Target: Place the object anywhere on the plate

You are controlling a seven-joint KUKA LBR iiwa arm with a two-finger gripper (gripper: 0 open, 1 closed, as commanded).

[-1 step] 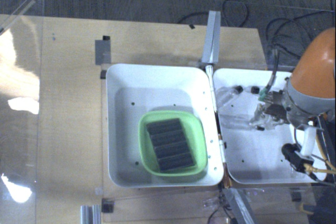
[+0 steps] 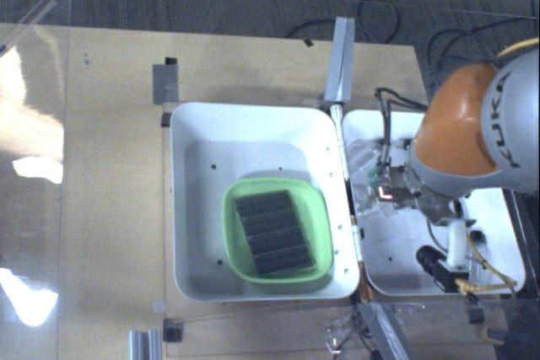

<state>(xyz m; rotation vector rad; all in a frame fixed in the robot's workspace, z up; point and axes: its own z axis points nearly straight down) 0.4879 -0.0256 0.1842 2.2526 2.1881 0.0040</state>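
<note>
in the camera view, two white bins sit side by side on a wooden bench (image 2: pixel 101 206). the left bin (image 2: pixel 194 147) holds a green plate (image 2: pixel 316 219) at lower centre of the frame, and a dark ridged block (image 2: pixel 272 233) lies on that plate, tilted slightly. the arm (image 2: pixel 472 131), grey with an orange band, covers much of the right bin (image 2: pixel 396 261). its gripper (image 2: pixel 384 190) is hidden under the wrist, so the grip cannot be told.

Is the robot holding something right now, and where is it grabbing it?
It cannot be told. The arm's wrist covers the gripper over the right bin. The dark ridged object lies on the green plate.
</note>
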